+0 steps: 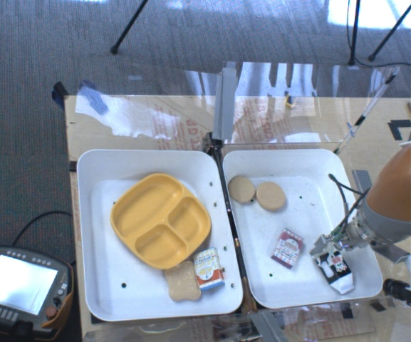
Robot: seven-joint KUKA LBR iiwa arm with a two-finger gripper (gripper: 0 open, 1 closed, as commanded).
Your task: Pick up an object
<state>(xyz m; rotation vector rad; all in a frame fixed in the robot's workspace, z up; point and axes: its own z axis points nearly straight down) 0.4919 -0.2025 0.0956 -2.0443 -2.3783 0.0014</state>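
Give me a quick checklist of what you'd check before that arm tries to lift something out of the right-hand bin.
1. Gripper is over the right bin: ok.
2. A target lies close: the black-and-white carton sits just below the gripper: ok.
3. Carton between the fingers: cannot tell.
4. Neighbours stay clear: the red packet lies apart, to the carton's left: ok.
5. The two round biscuits sit far off at the bin's back: ok.
6. Carton has room from the bin wall: not ok, it lies near the front right corner.

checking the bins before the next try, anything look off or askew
Nothing spilled or broken. The yellow divided plate sits skewed in the left bin, overlapping a tan slab. In the right bin, a black-and-white carton lies tipped beside the claw.
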